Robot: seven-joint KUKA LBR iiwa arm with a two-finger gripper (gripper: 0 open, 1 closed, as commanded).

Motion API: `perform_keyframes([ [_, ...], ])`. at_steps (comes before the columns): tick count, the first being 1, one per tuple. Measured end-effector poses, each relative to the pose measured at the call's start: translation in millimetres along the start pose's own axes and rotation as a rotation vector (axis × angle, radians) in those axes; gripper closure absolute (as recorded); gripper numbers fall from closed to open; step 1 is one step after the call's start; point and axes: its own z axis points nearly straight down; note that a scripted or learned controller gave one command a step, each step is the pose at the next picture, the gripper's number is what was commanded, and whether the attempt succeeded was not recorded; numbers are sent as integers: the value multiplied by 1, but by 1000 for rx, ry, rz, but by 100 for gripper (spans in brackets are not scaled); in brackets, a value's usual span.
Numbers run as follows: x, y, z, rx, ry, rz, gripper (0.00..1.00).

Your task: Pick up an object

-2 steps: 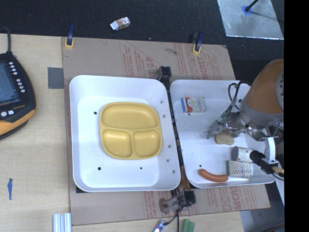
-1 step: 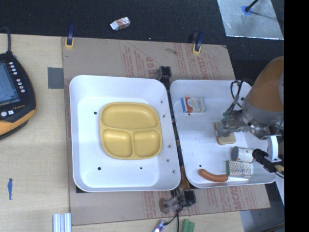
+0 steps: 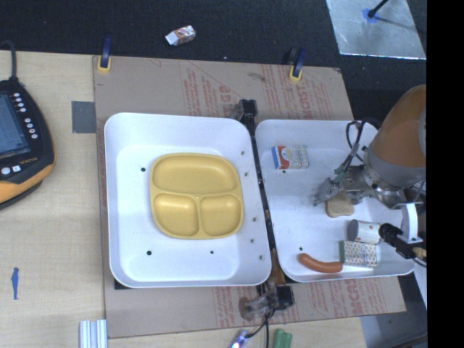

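We note two bins side by side on the desk (image 3: 58,267). Left bin (image 3: 123,259): a divided plate (image 3: 196,194) lies at its centre. Right bin (image 3: 290,259): a small carton (image 3: 290,156) toward the back left; a sausage (image 3: 319,264) at the front edge; a patterned box (image 3: 359,253) just right of the sausage; a lumpy piece (image 3: 338,208) mid-right, beside the gripper (image 3: 332,190). A teach pendant (image 3: 20,149) sits at the desk's far left.
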Motion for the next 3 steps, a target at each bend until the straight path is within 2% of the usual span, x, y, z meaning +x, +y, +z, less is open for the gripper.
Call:
perform_keyframes([
  [1,-1,0,-10,1,0,0,100],
  [2,-1,0,-10,1,0,0,0],
  [3,-1,0,-20,1,0,0,100],
])
